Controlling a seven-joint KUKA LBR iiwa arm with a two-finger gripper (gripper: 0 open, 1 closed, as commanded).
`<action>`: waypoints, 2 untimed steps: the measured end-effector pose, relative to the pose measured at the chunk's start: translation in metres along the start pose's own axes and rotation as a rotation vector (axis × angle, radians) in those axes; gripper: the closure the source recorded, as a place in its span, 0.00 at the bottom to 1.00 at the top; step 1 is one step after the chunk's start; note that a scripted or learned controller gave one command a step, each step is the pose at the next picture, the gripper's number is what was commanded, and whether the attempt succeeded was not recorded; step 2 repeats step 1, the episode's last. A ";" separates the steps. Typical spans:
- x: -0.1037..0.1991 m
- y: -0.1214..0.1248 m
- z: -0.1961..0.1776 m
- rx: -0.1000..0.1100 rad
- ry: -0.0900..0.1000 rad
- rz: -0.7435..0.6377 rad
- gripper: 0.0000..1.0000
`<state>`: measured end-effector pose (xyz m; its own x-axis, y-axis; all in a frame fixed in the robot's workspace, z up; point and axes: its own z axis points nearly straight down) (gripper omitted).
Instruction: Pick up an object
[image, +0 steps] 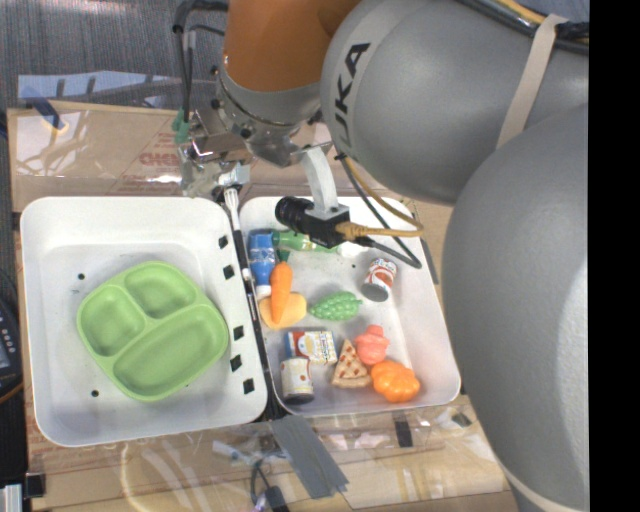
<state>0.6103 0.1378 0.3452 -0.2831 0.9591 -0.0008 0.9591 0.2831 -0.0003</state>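
The right bin (432, 330) holds several toy foods: a blue bottle (262, 254), an orange carrot (283, 283) on a yellow piece (287, 310), a green bunch (335, 306), a tin can (378, 278), a small carton (314, 345), a jar (296, 381), a pizza slice (350, 368), a pink piece (373, 344) and an orange pepper (395, 381). My gripper (218, 172) hangs over the far edge where the two bins meet, above and left of the blue bottle. I see nothing held in it.
A green divided plate (152, 328) lies in the left bin (45, 300). The big grey arm covers the right side and top of the view. A black fitting with a cable (312, 220) hangs over the far end of the right bin. Tape (305, 455) marks the bench front.
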 end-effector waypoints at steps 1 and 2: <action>0.031 0.038 0.045 0.004 0.000 -0.030 1.00; 0.031 0.038 0.045 0.004 0.000 -0.030 1.00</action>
